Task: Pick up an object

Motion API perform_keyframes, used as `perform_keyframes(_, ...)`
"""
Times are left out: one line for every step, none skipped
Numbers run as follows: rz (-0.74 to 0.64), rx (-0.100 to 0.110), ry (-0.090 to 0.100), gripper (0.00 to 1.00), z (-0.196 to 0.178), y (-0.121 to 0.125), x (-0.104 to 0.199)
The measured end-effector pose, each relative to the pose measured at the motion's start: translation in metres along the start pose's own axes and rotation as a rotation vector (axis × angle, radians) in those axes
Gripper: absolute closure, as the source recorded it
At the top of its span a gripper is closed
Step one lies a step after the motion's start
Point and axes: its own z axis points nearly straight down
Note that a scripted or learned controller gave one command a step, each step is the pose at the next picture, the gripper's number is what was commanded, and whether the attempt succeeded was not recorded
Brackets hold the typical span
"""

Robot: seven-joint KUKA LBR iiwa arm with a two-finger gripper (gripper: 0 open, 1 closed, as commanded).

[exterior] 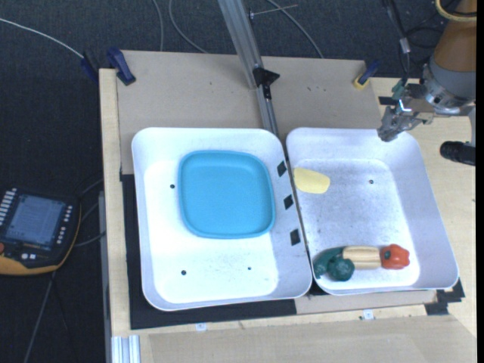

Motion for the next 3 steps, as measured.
perform_keyframes(-0.004,0.001,0.002,1.00,-0.007,-0.018,0.053)
perform_keyframes(-0.004,0.001,0.002,1.00,-0.021,-0.025,0.102)
perform_keyframes(-0.004,0.002,0.002,1.00,-0.022,-0.042,0.155)
